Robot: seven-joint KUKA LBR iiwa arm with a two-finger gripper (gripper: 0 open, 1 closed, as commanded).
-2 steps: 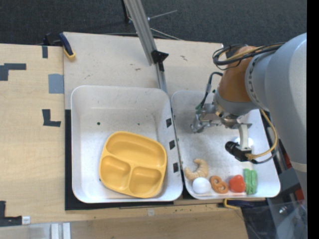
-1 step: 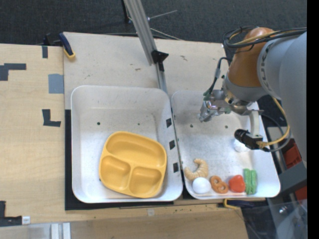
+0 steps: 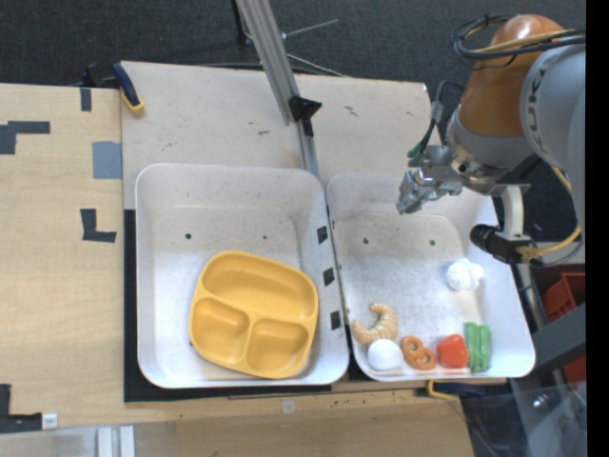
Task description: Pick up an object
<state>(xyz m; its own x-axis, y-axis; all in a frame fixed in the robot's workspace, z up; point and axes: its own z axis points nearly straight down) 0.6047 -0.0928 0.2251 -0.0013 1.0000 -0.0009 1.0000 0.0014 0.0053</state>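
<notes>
From where I'm sitting the gripper (image 3: 411,201) hangs over the back edge of the right bin (image 3: 419,255), nothing between its fingers, and honestly I can't tell if they're spread or closed. The pickable stuff sits along the front of that bin: croissant (image 3: 378,323), white egg (image 3: 384,354), pretzel (image 3: 418,351), red piece (image 3: 453,351), green piece (image 3: 478,345), plus a white ball (image 3: 462,275) near the right wall. Yellow divided tray (image 3: 253,313) sits in the left bin (image 3: 162,255)

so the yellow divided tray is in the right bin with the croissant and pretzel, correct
Not quite. The camera view shows the yellow divided tray in the left bin, alone. The croissant and pretzel lie in the right bin.
</notes>
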